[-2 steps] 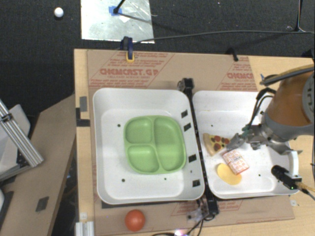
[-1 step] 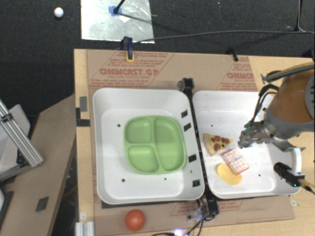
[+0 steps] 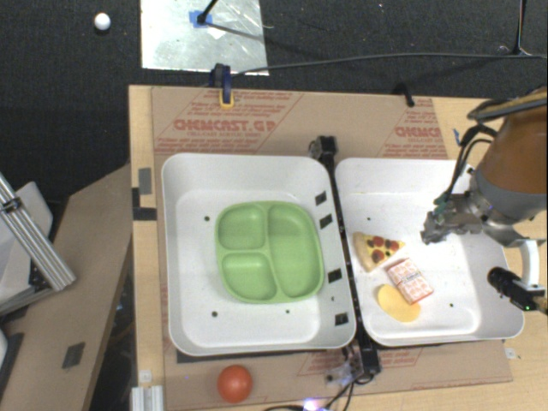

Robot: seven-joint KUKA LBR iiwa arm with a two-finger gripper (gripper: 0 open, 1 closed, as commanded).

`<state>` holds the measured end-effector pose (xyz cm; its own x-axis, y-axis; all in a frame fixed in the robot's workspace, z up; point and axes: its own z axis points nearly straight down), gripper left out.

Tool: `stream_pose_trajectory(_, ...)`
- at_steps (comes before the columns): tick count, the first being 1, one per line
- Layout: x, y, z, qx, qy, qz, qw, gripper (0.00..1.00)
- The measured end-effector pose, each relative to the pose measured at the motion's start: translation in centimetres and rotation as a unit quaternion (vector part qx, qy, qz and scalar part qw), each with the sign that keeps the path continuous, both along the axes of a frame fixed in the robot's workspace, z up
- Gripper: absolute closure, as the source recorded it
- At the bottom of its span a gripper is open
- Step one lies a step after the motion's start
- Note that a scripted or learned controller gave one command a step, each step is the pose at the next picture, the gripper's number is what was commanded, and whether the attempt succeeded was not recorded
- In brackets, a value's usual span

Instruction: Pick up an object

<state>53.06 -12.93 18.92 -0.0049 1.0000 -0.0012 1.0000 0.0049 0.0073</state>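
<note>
In the right bin (image 3: 402,178) lie a pizza slice (image 3: 377,249), a small red-and-white patterned box (image 3: 408,281) and a flat yellow disc (image 3: 399,305), close together near the bin's left front. My gripper (image 3: 434,229) hangs over the right bin, to the right of the pizza slice and above the box, apart from all three. Nothing shows between its fingers. The arm comes in from the right edge.
The left bin (image 3: 184,229) holds a green divided tray (image 3: 269,250). A red-orange ball (image 3: 235,383) sits on the cardboard in front of the left bin. A black divider with clips (image 3: 330,221) runs between the bins.
</note>
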Motion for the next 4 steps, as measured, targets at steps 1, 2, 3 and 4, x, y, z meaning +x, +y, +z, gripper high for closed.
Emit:
stream_pose_trajectory(1, -0.6, 0.0, 4.7, -0.0002, 0.000, 0.000, 1.0000, 1.00)
stream_pose_trajectory(2, -0.4, 0.0, 9.1, -0.0002, 0.000, 0.000, 1.0000, 1.00)
stream_pose_trajectory(3, -2.0, 4.9, 8.3, 0.0012, 0.003, 0.002, 1.0000, 1.00)
stream_pose_trajectory(4, -2.4, 10.2, 6.4, 0.0017, 0.003, 0.002, 1.0000, 1.00)
